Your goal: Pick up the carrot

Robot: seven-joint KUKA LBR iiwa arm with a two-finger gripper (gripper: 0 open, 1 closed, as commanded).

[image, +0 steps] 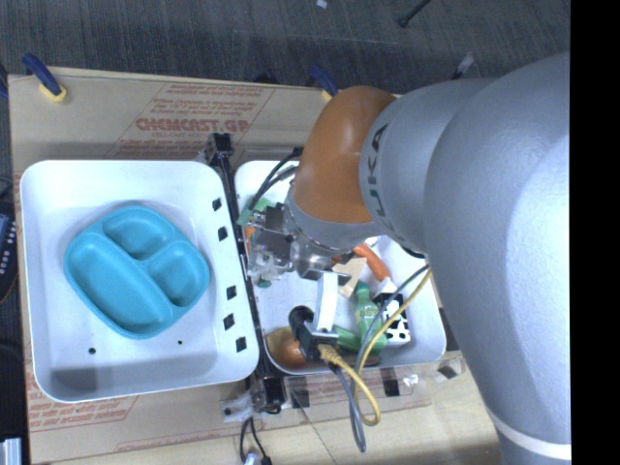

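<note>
arm: big grey KUKA arm with orange band (339, 158) is reaching in from 3 o'clock, covering most of the right bin
gripper: two-finger gripper (266, 250) is hanging low over the right bin's left side, just beside the divider between the bins; cannot tell how it is set, wrist body and cables are blocking it
carrot: small orange carrot (370, 260) is lying in the right bin at about 3 o'clock of the gripper, near but apart from it, partly under the arm's edge, tilted with one end pointing toward 10 o'clock
right bin: shallow white plastic bin (426, 342) is sitting at 3 o'clock of the left bin, cluttered
clutter: green plastic item (366, 310) is lying just at 6 o'clock of the carrot; white card with black dots (397, 332) is sitting near the bin's 5 o'clock corner; brownish round object (286, 349) is sitting at the bin's 7 o'clock corner, identity unclear
cables: yellow cable (354, 381) is looping out over the bin's 6 o'clock rim
left bin: shallow white plastic bin (58, 356) is holding a blue three-compartment plastic tray (136, 269), tilted diagonally
bench: cardboard sheet with red print (174, 114) is lying under both bins
</note>
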